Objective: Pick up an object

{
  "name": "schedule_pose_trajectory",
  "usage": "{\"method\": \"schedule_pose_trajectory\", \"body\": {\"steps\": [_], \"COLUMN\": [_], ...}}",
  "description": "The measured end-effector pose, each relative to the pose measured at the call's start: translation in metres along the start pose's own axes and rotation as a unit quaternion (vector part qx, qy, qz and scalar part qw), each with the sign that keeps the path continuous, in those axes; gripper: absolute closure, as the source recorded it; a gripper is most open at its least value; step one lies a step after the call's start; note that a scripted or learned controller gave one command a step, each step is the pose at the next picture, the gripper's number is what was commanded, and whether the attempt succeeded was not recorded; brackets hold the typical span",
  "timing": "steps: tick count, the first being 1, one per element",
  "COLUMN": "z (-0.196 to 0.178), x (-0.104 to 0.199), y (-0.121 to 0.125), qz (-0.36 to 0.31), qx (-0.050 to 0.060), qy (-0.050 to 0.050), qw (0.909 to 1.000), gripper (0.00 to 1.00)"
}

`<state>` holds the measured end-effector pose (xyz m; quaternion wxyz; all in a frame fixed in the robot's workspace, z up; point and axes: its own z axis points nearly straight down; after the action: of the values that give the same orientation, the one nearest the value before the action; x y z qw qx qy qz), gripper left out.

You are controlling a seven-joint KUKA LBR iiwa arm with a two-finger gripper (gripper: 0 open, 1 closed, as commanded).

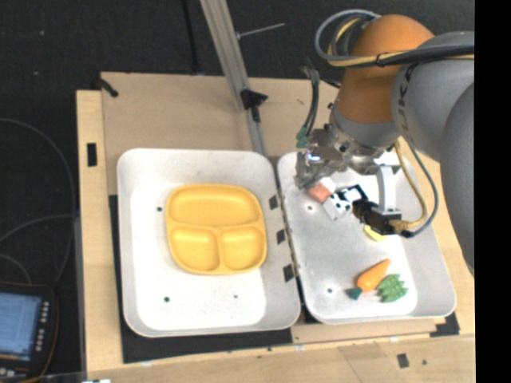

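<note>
The hand [313, 174] hangs low over the right bin [423, 294] at upper right of frame, beside a pink block [321, 191]. I cannot tell its opening; nothing looks lifted, so the pick remains undone.

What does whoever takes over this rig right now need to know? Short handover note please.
Gripper: low over the far-left part of the right bin, right beside a small pink block. I can't tell whether it grips anything.
Right bin contents: pink block, a black-and-white die-like piece, a yellow item partly under a black part, a toy carrot, a green toy.
Left bin: a yellow divided tray.
Done: arm is down at the pink block.
Left: no object is visibly lifted; the pick remains unconfirmed.
</note>
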<state>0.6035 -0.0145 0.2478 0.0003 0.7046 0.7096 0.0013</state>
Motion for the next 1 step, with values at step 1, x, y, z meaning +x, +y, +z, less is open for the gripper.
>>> {"method": "schedule_pose_trajectory", "body": {"steps": [1], "z": [0.0116], "x": [0.0523], "y": [0.0164], "qz": [0.0], "qx": [0.001], "qy": [0.0], "qw": [1.0], "gripper": [1.0]}}
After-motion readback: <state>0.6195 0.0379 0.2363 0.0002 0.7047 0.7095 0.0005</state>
